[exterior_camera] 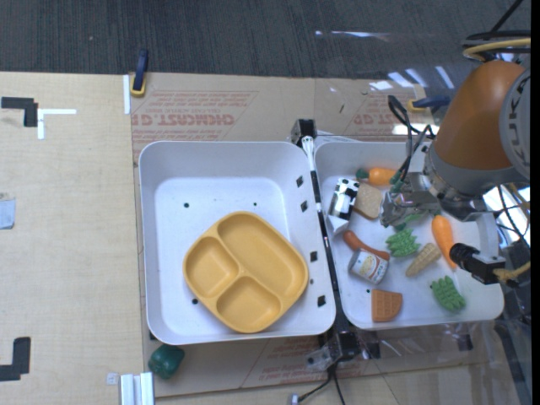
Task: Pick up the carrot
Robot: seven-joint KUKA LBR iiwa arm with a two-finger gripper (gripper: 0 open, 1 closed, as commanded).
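Observation:
The carrot [442, 233] is an orange tapered piece lying in the right bin [485, 312], near its right side. A second orange piece with a green end [380, 175] lies at the bin's back edge. My gripper [395, 209] hangs low over the middle of the right bin, just left of the carrot and above a green leafy toy [403, 243]. The arm's orange band [481, 116] hides the bin's back right corner.
The right bin also holds a black-and-white can [342, 197], a bread slice [369, 201], a sausage [364, 245], a small tin [369, 267], corn [423, 260], an orange wedge [386, 305] and a green piece [447, 294]. The left bin [169, 184] holds a yellow divided plate [245, 270].

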